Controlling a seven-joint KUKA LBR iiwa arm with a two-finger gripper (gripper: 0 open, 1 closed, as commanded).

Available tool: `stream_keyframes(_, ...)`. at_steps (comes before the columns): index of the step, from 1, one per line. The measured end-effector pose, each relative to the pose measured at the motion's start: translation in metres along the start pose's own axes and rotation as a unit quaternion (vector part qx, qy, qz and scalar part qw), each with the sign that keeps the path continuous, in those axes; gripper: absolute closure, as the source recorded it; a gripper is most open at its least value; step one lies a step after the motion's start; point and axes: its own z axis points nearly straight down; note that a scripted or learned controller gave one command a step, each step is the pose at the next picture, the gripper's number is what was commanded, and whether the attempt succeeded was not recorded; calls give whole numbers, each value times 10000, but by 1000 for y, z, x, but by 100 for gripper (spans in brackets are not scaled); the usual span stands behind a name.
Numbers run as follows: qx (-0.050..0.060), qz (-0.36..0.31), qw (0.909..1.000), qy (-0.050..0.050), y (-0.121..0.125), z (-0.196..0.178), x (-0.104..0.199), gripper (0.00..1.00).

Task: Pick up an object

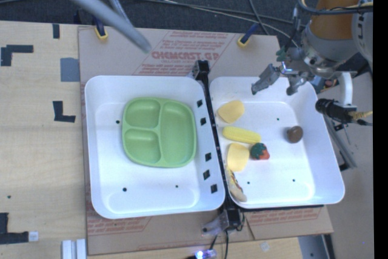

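The food pieces lie in the right bin (315, 188): a yellow slice (231, 111) near its far left corner, a corn cob (242, 134) just nearer, a strawberry (260, 151) touching the cob's end, another yellow piece (237, 157) beside it, and a brown ball (294, 134) toward the right edge. The gripper (280, 83) hangs open and holds nothing over the far edge. A green plate (160, 132) sits in the left bin (103, 191).
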Motion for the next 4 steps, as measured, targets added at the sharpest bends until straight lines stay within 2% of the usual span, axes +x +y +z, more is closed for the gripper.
stream_keyframes(1, 25, 6, 10000, 0, -8, 57, -7, 0)
stream_keyframes(2, 29, -1, 10000, 5, -16, 114, 1, 0)
stream_keyframes(3, -51, 11, 10000, 17, -23, 162, 2, 0)
stream_keyframes(4, -71, -5, 10000, 6, -22, 150, 3, 100)
